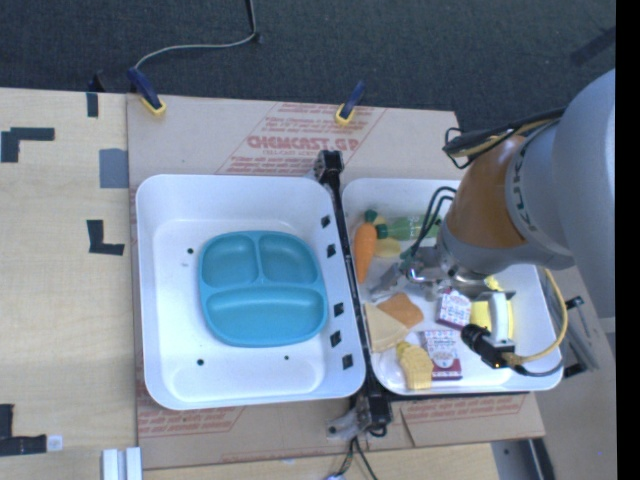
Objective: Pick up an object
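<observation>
Cardboard-topped worktop (pixel 290 138), two bins | gripper (pixel 425 273) low in right bin (pixel 548 380), can't tell its state | risk: carrot (pixel 365 248), cheese (pixel 400 310) crowded, could snag two or slip

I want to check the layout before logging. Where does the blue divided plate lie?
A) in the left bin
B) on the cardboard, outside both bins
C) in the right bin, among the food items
A: the blue divided plate lies flat on the floor of the left bin.
</observation>
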Robot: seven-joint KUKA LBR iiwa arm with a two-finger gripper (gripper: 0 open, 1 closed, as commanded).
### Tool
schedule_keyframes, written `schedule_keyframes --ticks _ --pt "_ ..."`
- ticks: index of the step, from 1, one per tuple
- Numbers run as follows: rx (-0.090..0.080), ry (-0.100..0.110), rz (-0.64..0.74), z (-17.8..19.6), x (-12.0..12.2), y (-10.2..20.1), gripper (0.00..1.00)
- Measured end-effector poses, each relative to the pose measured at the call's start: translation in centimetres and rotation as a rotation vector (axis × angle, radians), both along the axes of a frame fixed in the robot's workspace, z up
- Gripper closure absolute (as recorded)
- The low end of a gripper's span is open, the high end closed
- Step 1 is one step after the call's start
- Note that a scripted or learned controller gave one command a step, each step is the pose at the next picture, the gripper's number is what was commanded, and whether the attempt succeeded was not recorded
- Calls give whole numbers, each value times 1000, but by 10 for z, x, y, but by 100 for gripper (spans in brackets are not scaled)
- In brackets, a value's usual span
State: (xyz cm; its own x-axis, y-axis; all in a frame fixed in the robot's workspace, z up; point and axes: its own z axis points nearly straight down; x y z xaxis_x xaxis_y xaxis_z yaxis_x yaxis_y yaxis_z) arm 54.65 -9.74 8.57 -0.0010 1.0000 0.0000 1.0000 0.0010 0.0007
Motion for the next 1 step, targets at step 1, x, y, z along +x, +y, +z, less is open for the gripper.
schedule_keyframes --ticks 1 --pt "-1 -1 1 99 92 32 0"
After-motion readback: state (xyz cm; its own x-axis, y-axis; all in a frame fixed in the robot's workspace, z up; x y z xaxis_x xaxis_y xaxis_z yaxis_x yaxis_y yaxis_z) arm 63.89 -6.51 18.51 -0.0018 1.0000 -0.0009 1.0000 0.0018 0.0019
